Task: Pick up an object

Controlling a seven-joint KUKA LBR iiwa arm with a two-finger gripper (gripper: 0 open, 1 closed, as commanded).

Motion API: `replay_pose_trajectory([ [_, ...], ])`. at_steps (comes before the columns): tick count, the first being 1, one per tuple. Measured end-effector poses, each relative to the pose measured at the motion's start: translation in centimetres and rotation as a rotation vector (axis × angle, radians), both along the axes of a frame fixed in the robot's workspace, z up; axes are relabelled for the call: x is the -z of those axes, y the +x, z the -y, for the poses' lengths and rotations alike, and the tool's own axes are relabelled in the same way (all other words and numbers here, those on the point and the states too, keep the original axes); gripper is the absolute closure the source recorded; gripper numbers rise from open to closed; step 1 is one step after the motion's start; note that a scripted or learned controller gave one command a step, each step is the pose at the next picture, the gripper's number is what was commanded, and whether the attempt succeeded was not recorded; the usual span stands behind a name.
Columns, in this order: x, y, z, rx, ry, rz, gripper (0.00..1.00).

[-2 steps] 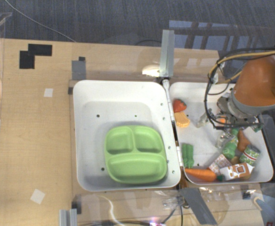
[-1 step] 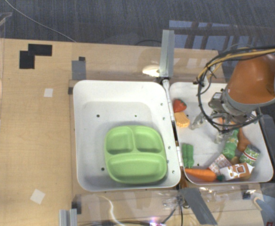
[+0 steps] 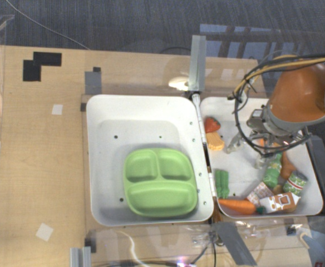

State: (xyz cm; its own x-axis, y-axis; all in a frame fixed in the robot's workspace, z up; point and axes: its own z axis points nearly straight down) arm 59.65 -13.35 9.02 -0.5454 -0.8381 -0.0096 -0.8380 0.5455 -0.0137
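Over the right bin [image 3: 316,203], jaws [image 3: 269,149] hover; whether open, cannot tell; carton [image 3: 278,203] print unreadable.

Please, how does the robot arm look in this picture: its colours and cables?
The arm has a rounded orange band above a grey wrist. Black and yellow cables loop from it toward the gripper, which is dark grey metal.

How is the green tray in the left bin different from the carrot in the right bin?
The green divided tray is wide, flat and pale green with three compartments; the carrot is slim, tapered and orange. The tray lies alone in the left bin; the carrot lies along the near wall of the right bin, among other items. Both lie flat.
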Motion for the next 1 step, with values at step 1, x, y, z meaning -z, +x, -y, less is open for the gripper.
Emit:
replay_pose_trajectory([
  [1,-0.01,-0.12,0.87,-0.088,-0.002,0.000,0.00],
])
